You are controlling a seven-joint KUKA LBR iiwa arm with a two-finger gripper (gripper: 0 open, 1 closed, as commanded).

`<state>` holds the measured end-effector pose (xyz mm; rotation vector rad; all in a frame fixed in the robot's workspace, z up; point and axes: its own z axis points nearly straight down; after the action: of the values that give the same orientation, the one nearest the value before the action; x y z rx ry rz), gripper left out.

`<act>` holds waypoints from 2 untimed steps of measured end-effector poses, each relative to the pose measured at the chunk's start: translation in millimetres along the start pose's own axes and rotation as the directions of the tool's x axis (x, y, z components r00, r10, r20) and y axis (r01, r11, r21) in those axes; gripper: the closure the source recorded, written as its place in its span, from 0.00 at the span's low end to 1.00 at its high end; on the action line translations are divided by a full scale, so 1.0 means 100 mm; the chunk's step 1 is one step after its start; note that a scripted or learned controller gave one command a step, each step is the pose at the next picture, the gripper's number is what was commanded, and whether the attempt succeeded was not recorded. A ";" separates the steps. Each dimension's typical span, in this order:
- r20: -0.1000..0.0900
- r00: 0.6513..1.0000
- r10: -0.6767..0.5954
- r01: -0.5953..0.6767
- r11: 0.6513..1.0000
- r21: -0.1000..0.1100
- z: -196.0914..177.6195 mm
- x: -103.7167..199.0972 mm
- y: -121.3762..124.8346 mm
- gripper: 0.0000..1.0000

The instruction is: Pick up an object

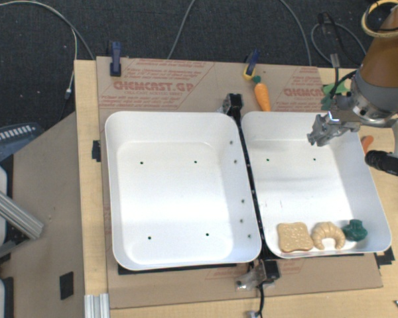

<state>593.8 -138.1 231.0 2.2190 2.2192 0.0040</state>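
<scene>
In the camera view, the grey two-finger gripper [320, 130] hangs over the far edge of the shallow white right bin [298, 177], and whether it is open or closed cannot be told. The tan square cracker [294, 237], the pale croissant-shaped piece [328, 235] and the small dark green object [355, 230] lie in a row along the near wall of this bin, well apart from the gripper. Nothing seems picked up yet, so the whole task is probably left.

You see two white bins side by side: left bin [179, 184], right bin [305, 177]. Gripper [320, 132] hangs over right bin's far edge, arm [385, 65] entering from right. Along right bin's near edge: square cracker [294, 237], croissant [329, 234], green toy [355, 230] (shape unclear). Carrot [261, 95] lies on board beyond bins.
</scene>
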 end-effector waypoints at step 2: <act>-0.002 1.000 -0.005 0.005 1.000 0.003 -0.05 0.99 -0.14 1.00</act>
<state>579.5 -38.6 236.2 2.2159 2.2275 0.0029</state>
